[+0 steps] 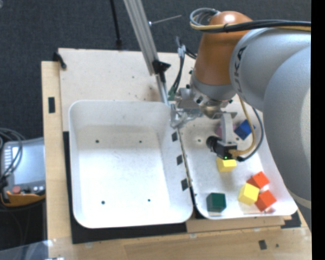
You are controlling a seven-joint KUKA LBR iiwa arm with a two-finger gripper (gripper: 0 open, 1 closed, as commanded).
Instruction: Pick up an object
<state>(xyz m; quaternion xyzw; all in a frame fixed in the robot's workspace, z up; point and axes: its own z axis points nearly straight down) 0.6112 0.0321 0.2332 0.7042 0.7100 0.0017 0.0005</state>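
Observation:
My gripper (177, 115) hangs over the near-left corner of the right bin (203, 173), close to the wall between the two bins. Nothing shows in its grasp. Loose blocks lie in the right bin. A blue block (242, 129) is just right of the wrist, and a yellow block (226, 164) sits lower in the middle. A green block (216, 201) rests at the front edge. At the front right are a second yellow block (249, 194), an orange block (260, 180) and a red block (267, 200). The wrist hides part of the bin's far end.
The left bin (119, 161) lies beside the gripper's left. A slanted aluminium rail (143, 34) rises behind the bins, close to the gripper. A controller box (19, 169) sits off the bench at the left.

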